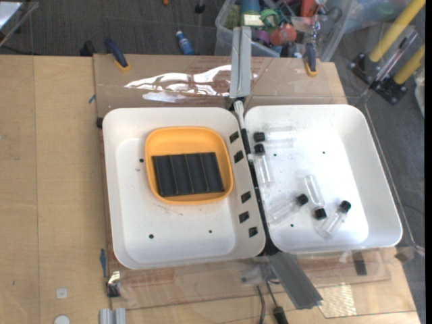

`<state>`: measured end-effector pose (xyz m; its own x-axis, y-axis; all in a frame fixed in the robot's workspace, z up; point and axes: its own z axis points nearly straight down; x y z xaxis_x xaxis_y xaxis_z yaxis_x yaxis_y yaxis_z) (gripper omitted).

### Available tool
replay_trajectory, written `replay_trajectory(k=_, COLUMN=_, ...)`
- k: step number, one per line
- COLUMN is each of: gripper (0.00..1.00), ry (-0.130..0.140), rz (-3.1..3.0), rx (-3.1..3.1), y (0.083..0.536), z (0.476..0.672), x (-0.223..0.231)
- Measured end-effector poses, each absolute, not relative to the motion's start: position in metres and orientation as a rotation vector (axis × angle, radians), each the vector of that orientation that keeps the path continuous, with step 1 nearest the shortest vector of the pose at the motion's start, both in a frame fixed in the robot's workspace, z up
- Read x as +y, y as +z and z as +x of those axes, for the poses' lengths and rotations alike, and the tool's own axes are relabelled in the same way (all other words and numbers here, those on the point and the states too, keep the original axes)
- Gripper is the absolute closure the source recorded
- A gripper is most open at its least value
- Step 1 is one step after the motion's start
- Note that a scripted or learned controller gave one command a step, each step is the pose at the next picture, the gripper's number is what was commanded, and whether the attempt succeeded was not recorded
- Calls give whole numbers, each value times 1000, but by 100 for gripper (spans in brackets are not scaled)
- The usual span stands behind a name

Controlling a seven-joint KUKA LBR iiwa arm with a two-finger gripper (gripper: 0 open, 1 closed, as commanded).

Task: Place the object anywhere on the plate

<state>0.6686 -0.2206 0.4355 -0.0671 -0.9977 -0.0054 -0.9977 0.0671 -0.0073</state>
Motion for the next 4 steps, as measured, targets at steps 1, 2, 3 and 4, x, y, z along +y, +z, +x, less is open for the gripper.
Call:
replay_trajectory(k=1, gripper=100, ry=-2, rz=-2557, rx=1812, y=435, z=668, x=-221)
replay_trajectory(k=2, gripper=100, ry=5, rz=-2652, rx=1673, y=435, z=667, x=-217)
replay_trajectory(k=3, gripper=100, ry=6, rz=-2667, rx=1649, y=435, z=667, x=-216)
replay_trajectory(k=4, gripper=100, ry=-4, rz=-2977, rx=986, y=434, z=669, x=-209)
